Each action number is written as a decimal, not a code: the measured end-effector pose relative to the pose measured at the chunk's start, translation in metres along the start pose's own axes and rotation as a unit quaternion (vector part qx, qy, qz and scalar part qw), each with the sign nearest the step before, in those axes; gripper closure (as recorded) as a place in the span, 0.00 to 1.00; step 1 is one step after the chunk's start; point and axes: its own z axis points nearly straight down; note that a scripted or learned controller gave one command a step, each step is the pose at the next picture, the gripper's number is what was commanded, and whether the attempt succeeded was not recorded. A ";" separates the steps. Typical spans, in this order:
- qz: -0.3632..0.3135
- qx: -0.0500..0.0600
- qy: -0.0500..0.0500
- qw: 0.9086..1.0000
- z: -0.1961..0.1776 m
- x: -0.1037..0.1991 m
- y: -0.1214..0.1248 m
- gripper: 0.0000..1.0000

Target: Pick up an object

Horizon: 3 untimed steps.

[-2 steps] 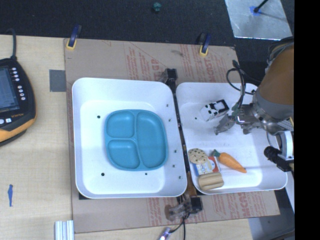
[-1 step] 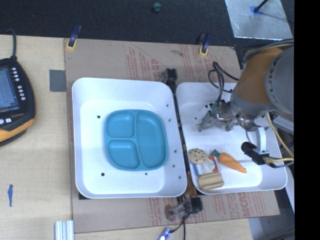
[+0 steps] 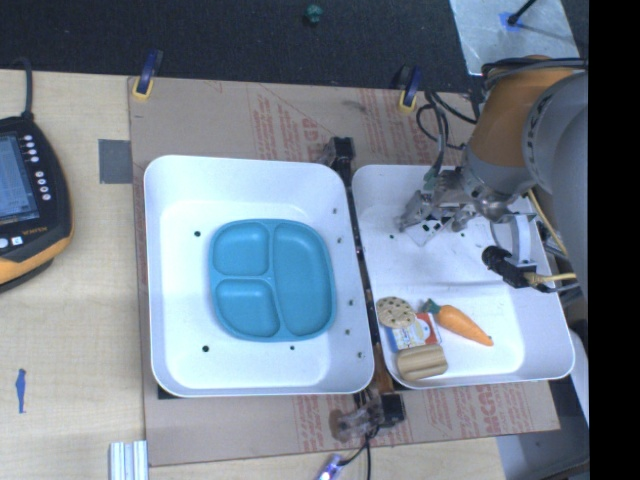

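Arm [image 3: 520,133] over right bin [image 3: 540,353], tool [image 3: 432,216] low.

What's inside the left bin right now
The left bin holds a blue divided plate with three compartments, lying flat near its middle. Whatever bin floor lies beneath the plate is covered.

We observe a blue divided plate [image 3: 272,278] with three compartments, lying flat in the middle of the left white bin [image 3: 170,268]. Beneath both bins lies a brown cardboard sheet [image 3: 250,118], held at its far edge by two clamps, one at the left corner [image 3: 147,72] and one further right [image 3: 406,85]. On the wooden bench at the left edge rests a black and orange control pendant [image 3: 25,203]. Beyond the bench, dark carpet [image 3: 220,13] covers the floor.
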 end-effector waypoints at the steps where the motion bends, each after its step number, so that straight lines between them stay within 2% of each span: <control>1: 0.002 0.007 0.001 1.000 -0.002 0.000 0.011 0.00; 2: 0.001 0.007 0.002 1.000 -0.002 -0.002 0.011 0.00; 3: 0.001 0.007 0.003 1.000 -0.002 -0.022 0.011 0.00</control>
